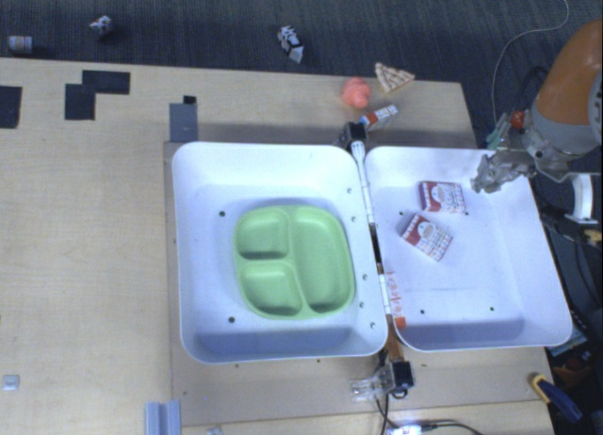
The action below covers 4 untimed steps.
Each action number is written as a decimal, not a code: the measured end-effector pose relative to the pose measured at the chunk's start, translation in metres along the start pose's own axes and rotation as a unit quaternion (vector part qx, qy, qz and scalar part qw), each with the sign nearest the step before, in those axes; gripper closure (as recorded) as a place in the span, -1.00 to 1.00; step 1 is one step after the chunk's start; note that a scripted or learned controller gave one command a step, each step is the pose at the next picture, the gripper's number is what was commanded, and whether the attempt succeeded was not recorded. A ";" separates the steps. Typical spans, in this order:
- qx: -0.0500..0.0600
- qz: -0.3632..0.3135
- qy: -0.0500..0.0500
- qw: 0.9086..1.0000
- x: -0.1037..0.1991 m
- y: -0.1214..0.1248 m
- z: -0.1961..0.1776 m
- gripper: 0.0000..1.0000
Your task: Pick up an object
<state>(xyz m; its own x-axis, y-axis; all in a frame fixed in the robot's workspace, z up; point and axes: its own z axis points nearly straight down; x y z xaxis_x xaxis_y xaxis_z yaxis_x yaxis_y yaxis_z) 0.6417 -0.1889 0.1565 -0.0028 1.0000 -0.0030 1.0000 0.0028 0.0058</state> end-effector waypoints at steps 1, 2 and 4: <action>0.001 -0.001 0.001 1.000 -0.017 0.028 0.020 1.00; 0.000 -0.002 0.002 1.000 0.055 0.029 -0.013 1.00; 0.001 -0.001 0.002 1.000 0.134 0.028 -0.029 -1.00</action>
<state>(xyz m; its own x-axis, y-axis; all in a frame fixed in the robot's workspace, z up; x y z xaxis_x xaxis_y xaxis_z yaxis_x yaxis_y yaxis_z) 0.6695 -0.0548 0.1854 -0.0049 1.0000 0.0007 1.0000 0.0049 0.0041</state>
